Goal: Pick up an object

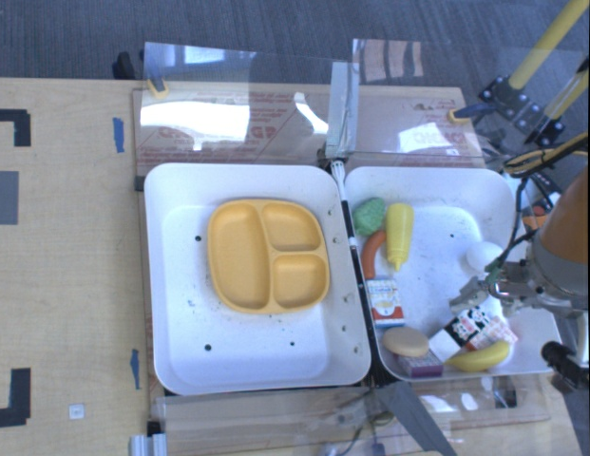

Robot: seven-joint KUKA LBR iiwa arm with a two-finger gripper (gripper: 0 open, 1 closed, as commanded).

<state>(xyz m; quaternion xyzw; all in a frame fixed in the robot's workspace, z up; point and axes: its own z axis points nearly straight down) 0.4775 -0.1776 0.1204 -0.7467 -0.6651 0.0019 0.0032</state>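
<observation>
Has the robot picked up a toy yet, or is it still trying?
Not yet, as far as I can see. Done: the arm has reached into the right bin, and its tool sits low beside the black-and-white packet and the banana. In hand: nothing visibly lifted; all the toys lie on the bin floor. Left: gripping one and raising it.

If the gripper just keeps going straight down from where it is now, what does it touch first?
Most likely the black-and-white packet lying just under the gripper in the right bin, with the banana right beside it. Depth is hard to judge from this slanted view, so it could land on the bin floor next to them.
</observation>
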